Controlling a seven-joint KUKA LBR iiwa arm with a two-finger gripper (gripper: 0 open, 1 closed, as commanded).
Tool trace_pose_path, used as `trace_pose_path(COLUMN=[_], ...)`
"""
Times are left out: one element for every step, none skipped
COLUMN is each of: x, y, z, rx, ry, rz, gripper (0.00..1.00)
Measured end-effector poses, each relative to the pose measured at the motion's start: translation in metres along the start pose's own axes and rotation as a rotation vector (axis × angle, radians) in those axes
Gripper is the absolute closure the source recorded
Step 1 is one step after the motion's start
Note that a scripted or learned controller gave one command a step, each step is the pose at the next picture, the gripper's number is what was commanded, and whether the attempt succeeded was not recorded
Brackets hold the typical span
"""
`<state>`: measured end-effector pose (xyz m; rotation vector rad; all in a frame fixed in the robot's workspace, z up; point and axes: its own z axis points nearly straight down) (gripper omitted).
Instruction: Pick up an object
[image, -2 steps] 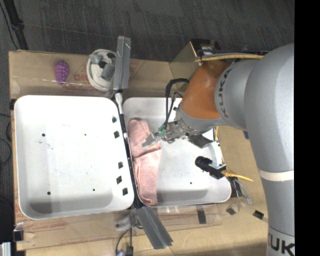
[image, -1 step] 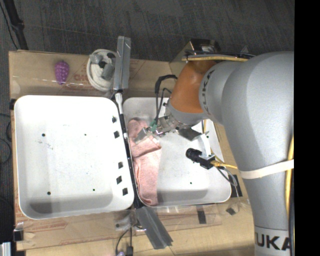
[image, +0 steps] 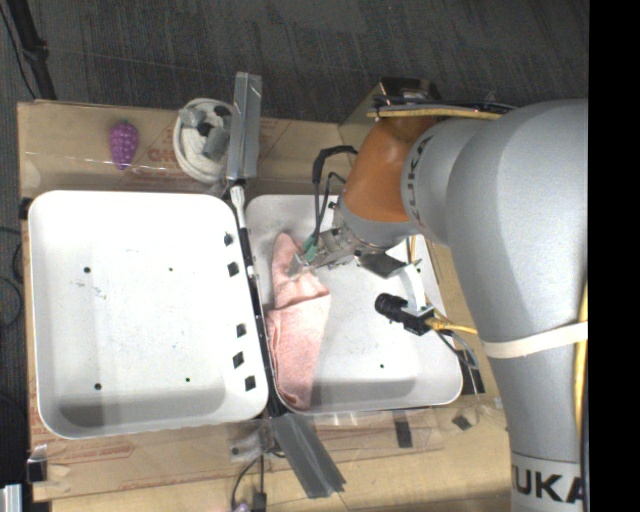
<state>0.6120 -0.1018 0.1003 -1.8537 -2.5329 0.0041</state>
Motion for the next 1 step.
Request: trace_pose_path(x=[0.0383], y=[0.0308], z=[-0.0917], rx=[-0.002], ry=[0.000], rz=[0.069], gripper=[1.00])
